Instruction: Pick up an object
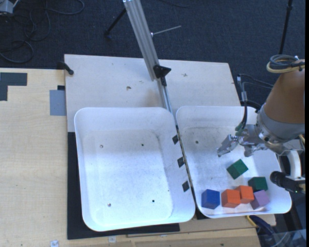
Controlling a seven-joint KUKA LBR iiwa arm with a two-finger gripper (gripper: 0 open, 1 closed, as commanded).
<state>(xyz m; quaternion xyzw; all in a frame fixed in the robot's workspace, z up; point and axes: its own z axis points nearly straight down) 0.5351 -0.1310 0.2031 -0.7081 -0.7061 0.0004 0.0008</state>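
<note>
A: Status on the two-finger gripper [227, 147]?

B: Over the right shallow white bin [195, 118], mid-floor, reaching in from the right. Fingers spread, nothing between them. Tips pointing left and slightly down in frame.

A: Objects?

B: All in the right bin, bunched at the near-right corner. Flat green square block [237, 169] just below-right of the fingertips, apart from them, rotated to a diamond, corners toward the bin walls. No clear long axis; roughly square from above.

A: Rest of the cluster?

B: Along the near rim: blue cube [210, 198], orange cube [230, 198], second orange cube [246, 193] touching the first, lilac block [260, 199] at the far right, dark green block [258, 183] just behind it. Blue sitting slightly apart on the left. Orange pair and lilac packed tight, hard up against the near wall.

A: Room to move?

B: Plenty in the far and left part of the right bin: bare floor from the divider to the gripper. Tight at the near-right corner, with rim on two sides and blocks touching. Green square block with open floor all round.

A: Left side?

B: Left shallow white bin [87, 138] beside it, rims touching at the centre, black clips [181, 161] along the shared edge. Slanted aluminium rail [144, 42] behind, ending at that junction.
</note>
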